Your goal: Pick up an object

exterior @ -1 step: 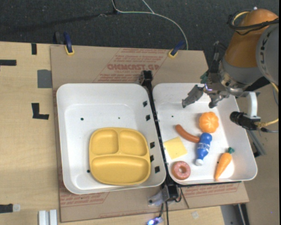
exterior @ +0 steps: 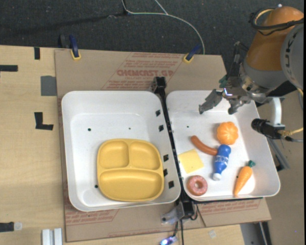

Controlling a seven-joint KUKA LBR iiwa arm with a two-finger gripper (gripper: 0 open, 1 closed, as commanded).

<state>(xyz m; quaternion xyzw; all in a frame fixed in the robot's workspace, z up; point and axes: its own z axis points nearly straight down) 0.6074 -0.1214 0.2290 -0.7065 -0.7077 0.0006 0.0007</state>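
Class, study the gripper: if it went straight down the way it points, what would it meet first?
Probably the bare floor of the right bin, beneath the gripper, above the orange; depth is unclear.

Red print runs across the brown cardboard sheet [exterior: 143, 70] that lies under the two bins. Near the sheet's far edge the largest line reads roughly "CHEMCAST GP", slanted and partly cut off by the bins' rims. Smaller red lines above and beside it are too fine to make out, as is the red print along the sheet's near edge.
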